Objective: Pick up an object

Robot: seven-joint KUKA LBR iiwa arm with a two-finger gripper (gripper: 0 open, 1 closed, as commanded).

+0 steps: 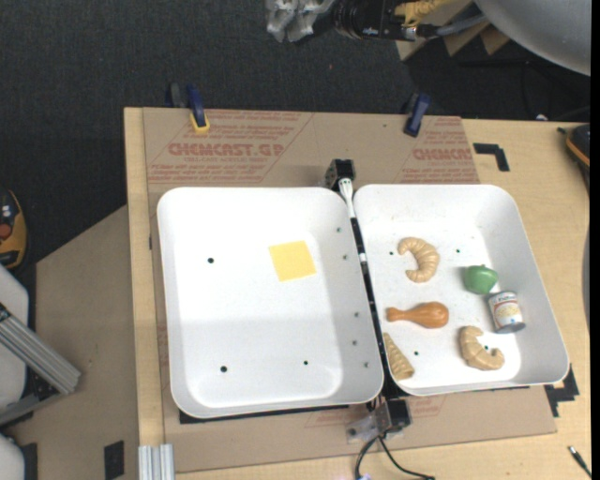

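White bins wait below my gripper [298, 19], parked at the bench's far edge, its fingers impossible to read. Toy food crowds the right bin [525, 225]; aiming for the drumstick [419, 315], I risk nudging the neighbouring croissant [419, 258].

bins [187, 281]: smooth white plastic | bench board [281, 141]: matt brown cardboard-like | drumstick [419, 315]: glossy plastic

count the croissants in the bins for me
2, both in the right bin: one croissant near its upper middle, the other croissant near its lower right, below the small can. None looks hidden.
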